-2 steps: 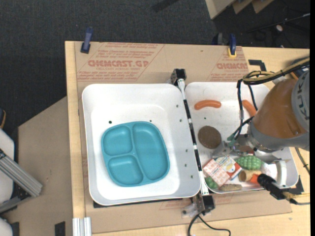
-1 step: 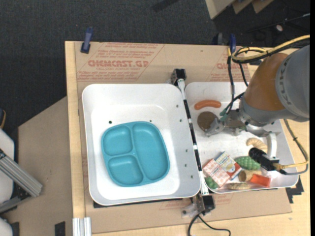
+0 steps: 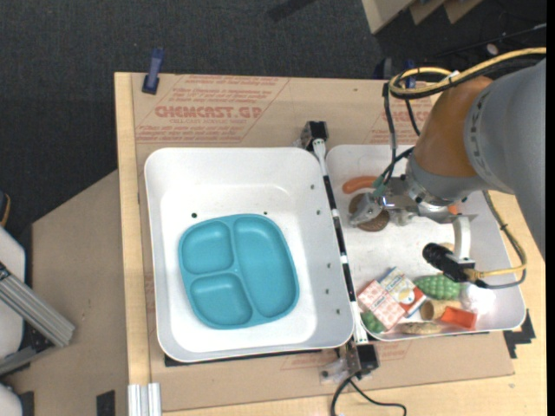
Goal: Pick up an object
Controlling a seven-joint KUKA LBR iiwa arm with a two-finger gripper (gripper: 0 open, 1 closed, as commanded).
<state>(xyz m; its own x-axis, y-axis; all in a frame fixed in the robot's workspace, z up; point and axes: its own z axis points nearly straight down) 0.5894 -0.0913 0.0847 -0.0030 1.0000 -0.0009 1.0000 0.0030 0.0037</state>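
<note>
Dark carpet surrounds a bench (image 3: 260,102) topped with brown printed board, which bears two shallow white bins side by side.

1. Target area. The right bin (image 3: 494,315) holds the loose objects. A brown rounded object (image 3: 375,219) lies in its upper left part, with an orange elongated item (image 3: 355,184) just beside it toward the bin's far wall. A cluster sits at the near edge: a small printed carton (image 3: 390,299), a green knobbly toy (image 3: 439,287), an orange-red piece (image 3: 460,318) and a tan stick-like piece (image 3: 422,327), all touching or nearly touching.

2. Gripper. The gripper (image 3: 375,204) sits low over the brown rounded object, at the end of the arm (image 3: 486,137). Whether the claw is spread or closed cannot be told; the wrist body hides that detail, and no object is visibly held.

3. Surroundings. The left bin (image 3: 173,176) contains a teal divided tray (image 3: 238,269). A black clip (image 3: 314,133) sits at the far end of the seam between the bins.

4. Failure risks, as judged from this position:
- The brown object looks rounded; an off-centre closure would likely squeeze it sideways and out.
- The orange item lies close by; it may be nudged or pinched together with the target.
- The target lies near the bin's dividing wall; a tip could strike the wall during descent.
</note>
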